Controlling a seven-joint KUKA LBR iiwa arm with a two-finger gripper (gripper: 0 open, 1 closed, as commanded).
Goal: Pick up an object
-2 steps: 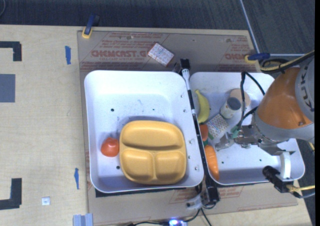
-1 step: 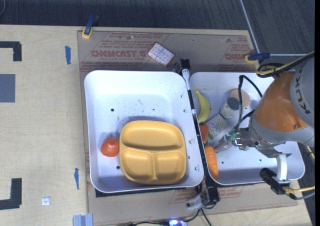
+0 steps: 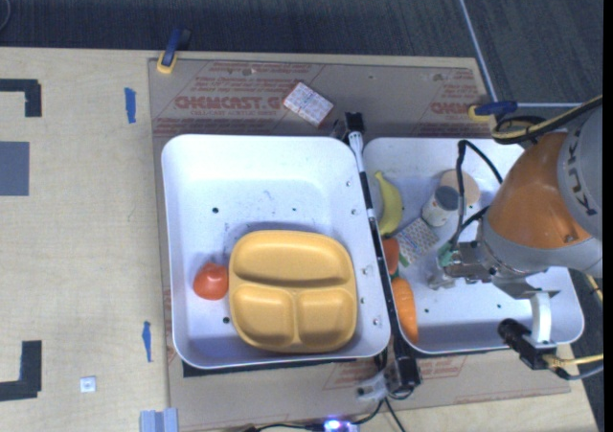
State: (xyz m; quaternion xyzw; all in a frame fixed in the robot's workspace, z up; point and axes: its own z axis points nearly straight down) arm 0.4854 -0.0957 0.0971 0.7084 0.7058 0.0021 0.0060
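Camera view: The arm (image 3: 551, 205) reaches in from the right and hangs over the right bin (image 3: 565, 320). The tool (image 3: 458, 265) is low among the objects at the bin's left half; whether it is clenched or released cannot be determined, because the wrist hides it.

Candidate objects lie at the left side of this bin: a yellow banana (image 3: 388, 202) at the far left, an orange carrot-like piece (image 3: 404, 308) against the near left wall, and a pale cylindrical container (image 3: 446, 200) just right of the banana.

Recommended procedure: centre the tool over one object, keep clear of the bin wall, and close across the narrow dimension.

The left bin (image 3: 192, 181) holds a yellow compartment tray (image 3: 292, 288) and a small orange-red ball (image 3: 210, 282).
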